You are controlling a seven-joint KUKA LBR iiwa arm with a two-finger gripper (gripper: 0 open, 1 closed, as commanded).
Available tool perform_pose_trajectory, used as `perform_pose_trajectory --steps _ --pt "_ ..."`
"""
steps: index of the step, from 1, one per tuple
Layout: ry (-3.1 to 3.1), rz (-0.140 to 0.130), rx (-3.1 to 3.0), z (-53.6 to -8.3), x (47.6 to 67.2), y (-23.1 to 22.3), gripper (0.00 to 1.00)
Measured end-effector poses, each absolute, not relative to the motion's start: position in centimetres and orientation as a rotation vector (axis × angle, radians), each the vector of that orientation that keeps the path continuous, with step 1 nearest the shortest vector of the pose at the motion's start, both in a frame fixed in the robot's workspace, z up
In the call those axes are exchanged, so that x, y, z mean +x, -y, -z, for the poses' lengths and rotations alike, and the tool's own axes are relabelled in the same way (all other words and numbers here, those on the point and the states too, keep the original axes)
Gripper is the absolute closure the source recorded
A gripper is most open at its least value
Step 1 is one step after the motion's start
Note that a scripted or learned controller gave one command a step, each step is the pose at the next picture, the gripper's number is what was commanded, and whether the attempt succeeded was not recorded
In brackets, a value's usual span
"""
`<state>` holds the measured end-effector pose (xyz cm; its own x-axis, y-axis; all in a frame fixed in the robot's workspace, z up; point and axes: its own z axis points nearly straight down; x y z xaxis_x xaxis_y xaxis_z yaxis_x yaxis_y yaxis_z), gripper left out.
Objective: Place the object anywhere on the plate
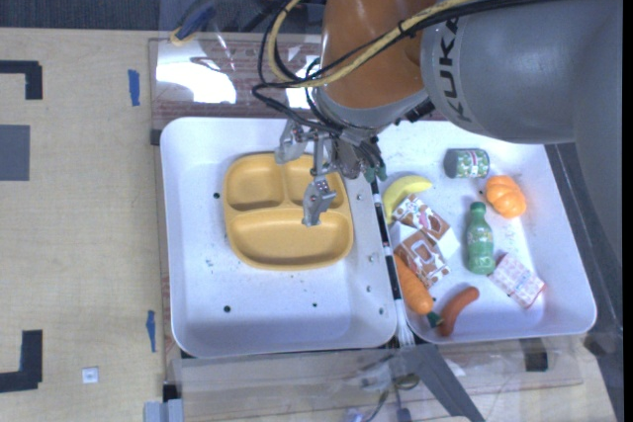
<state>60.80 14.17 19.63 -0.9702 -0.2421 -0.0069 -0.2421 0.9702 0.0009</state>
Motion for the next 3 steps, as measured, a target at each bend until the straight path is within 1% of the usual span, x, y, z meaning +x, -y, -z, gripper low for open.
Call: perform_pose_trajectory --steps 1,2,3 --pt "-3.114 -0.002 -0.336 -21.9 62.3 -10.8 0.00" --pt "-3.103 -0.004 -0.337 -23.0 62.5 -10.9 1.00" --pt "-3.076 -0.003 -0.585 -18.1 66.8 -12.7 1.00"
